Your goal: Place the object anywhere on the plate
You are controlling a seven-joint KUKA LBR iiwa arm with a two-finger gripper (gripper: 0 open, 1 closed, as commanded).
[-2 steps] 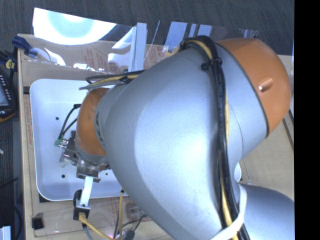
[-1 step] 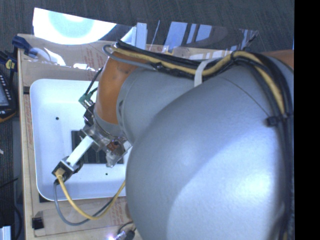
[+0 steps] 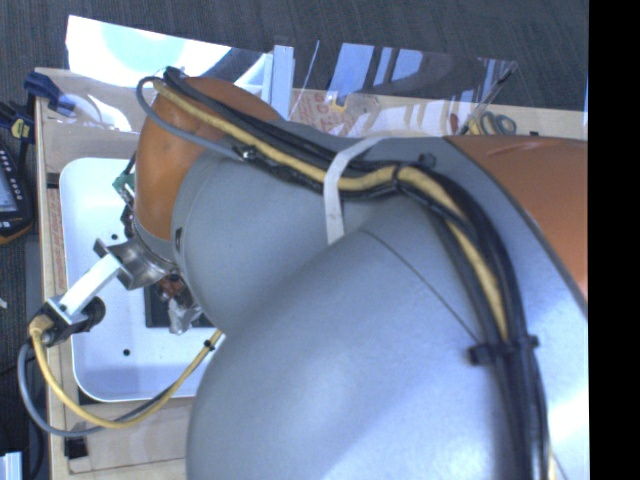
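On the far left I see a dark device (image 3: 12, 193) lying by the edge of the light wooden table (image 3: 52, 258). Next to it sits the shallow white bin (image 3: 85, 208) on the left side. A yellow cable (image 3: 120, 408) and a grey cable (image 3: 25, 393) loop out over the bin's near corner and the table edge. A white bar with a black clamp (image 3: 75, 303) sticks out toward the left over the bin. It comes from a silver metal piece (image 3: 135, 258) at the wrist. Just under the wrist I see the end effector (image 3: 178, 313) low over the bin floor, right beside a small dark flat shape (image 3: 160, 308), but I cannot tell what that shape is. I cannot tell if the end effector is gripping anything or not, because the arm hides most of it. I cannot pick out the object or the plate either; the arm covers most of both bins. Above the wrist is the orange band (image 3: 165, 168). Then the big grey arm (image 3: 360, 348) fills the middle and right. A bundle of black and yellow cables (image 3: 400, 183) runs along its top, tied with a white strap (image 3: 335, 193). Further right is another orange part (image 3: 545, 203) of the arm. Behind it stands a clear plastic wall (image 3: 400, 78).
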